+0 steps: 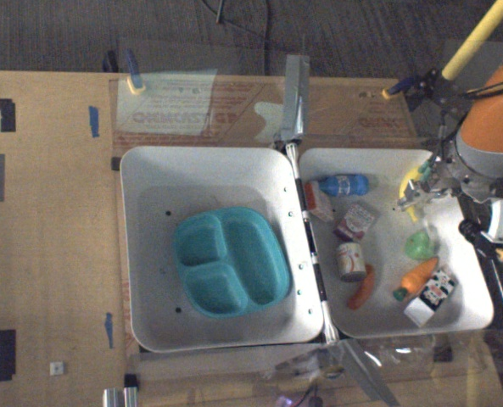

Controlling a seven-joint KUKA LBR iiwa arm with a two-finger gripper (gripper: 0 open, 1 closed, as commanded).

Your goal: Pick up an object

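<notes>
Over the right bin's (480,308) far right, my gripper (414,192) hovers, jaws' state unclear; the green object (419,245) lies just nearward beneath.

Two white bins: the left bin (141,227) holds one teal divided tray (231,261); the right bin (472,312) holds about eight small objects, among them one blue bottle (344,185) and one carrot (418,278).

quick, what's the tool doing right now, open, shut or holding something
tool: cannot be told; it sits over the right bin near a yellow-green object, nothing clearly gripped.
</notes>
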